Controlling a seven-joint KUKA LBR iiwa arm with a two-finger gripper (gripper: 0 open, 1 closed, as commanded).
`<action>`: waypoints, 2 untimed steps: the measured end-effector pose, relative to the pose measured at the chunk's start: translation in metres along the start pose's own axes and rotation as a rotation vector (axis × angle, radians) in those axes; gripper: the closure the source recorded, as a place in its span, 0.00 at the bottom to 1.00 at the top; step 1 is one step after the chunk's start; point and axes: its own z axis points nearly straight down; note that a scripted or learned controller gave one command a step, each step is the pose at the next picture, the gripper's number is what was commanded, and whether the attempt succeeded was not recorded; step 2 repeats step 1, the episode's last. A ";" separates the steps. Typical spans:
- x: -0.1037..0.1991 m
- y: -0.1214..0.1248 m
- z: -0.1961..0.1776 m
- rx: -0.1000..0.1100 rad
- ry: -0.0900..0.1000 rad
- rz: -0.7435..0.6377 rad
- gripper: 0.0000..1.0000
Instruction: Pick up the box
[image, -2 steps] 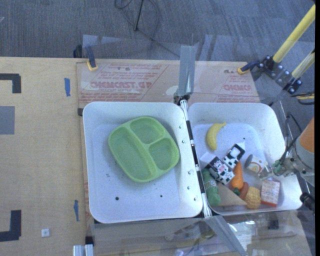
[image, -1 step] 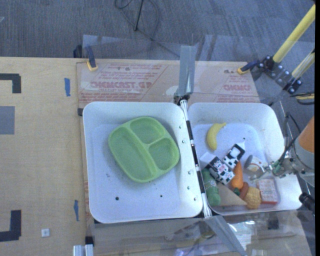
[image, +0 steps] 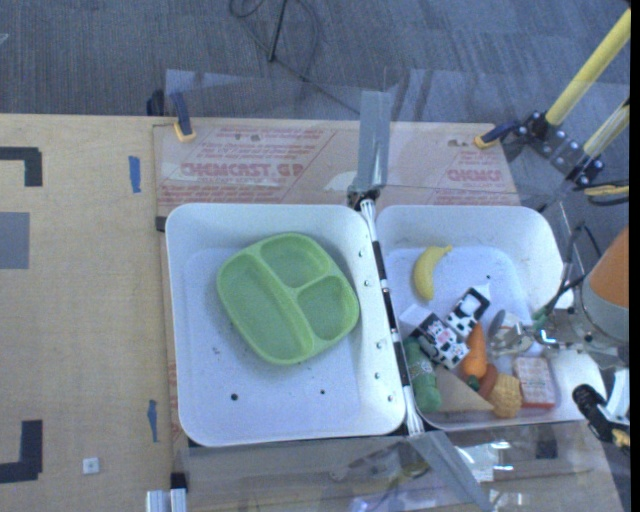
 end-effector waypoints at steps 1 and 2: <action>0.008 0.062 0.001 0.012 0.000 0.076 0.00; 0.008 0.062 0.001 0.012 0.000 0.076 0.00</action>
